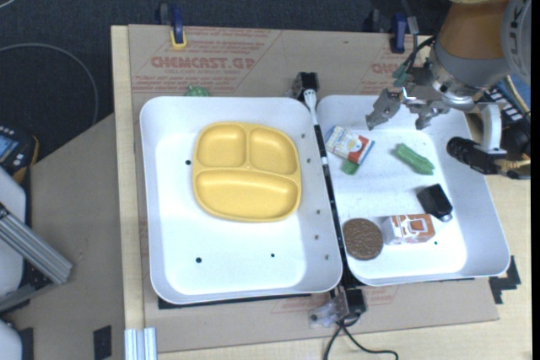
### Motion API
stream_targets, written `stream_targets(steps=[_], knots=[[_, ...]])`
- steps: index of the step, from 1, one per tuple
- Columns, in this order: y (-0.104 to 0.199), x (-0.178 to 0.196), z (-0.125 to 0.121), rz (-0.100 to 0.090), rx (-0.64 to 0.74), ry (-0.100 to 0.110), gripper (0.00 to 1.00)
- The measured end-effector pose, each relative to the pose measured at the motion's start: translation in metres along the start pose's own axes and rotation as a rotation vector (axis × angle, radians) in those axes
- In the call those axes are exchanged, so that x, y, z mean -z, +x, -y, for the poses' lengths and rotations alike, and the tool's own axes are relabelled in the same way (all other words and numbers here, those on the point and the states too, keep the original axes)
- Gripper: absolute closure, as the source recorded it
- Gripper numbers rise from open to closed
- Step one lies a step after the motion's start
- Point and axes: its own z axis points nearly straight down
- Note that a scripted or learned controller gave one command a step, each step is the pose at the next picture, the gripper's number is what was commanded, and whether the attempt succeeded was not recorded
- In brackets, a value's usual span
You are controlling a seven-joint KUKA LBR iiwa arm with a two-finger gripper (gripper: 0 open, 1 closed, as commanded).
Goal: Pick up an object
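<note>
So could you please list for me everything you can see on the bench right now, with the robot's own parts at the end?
divided plate: 1, yellow, three compartments, in the left bin
small carton: 1, white with red and green print, upper left of the right bin
green object: 1, green, upper middle of the right bin
black object: 1, black, right side of the right bin
round disc: 1, brown, lower left of the right bin
packet: 1, white and orange, beside the disc
bins: 2, white, side by side on the board
clamps: 2, blue and yellow, on the board's far edge
gripper: 1, grey, open, above the right bin's far edge
arm: 1, grey with orange band, reaching in at upper right
</note>
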Motion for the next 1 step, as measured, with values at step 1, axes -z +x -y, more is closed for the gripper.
stream_targets(steps=[1], knots=[[0.0159, 0.1945, 0.0314, 0.003, 0.003, -0.021, 0.0]])
